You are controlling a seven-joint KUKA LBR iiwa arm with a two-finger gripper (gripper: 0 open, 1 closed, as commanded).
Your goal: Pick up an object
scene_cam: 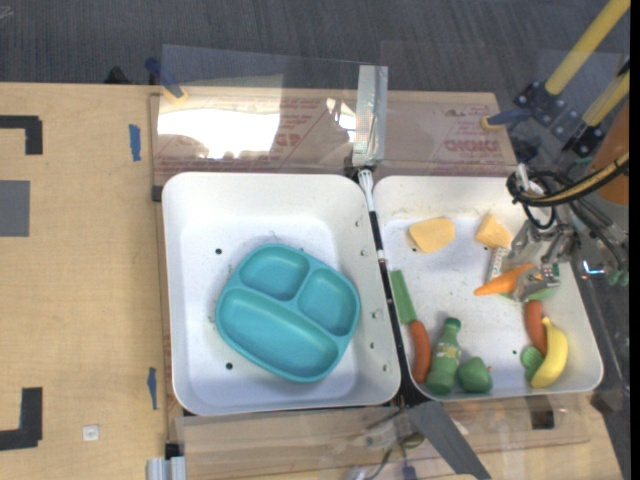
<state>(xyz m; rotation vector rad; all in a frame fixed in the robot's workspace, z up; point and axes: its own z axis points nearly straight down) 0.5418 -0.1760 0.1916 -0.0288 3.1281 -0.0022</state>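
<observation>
My gripper is low in the right bin, near its right side, and stands open. An orange carrot lies slanted on the bin floor, its thick end reaching up between the two fingers. One metal finger is to the carrot's left, the other to its right. Two yellow cheese wedges lie further back in the bin. A banana and a red chili lie just in front of the gripper.
A teal divided plate sits in the left bin. Along the right bin's front lie a green bottle, a green pepper and a red-and-green chili by the divider. Cables and the arm crowd the right edge.
</observation>
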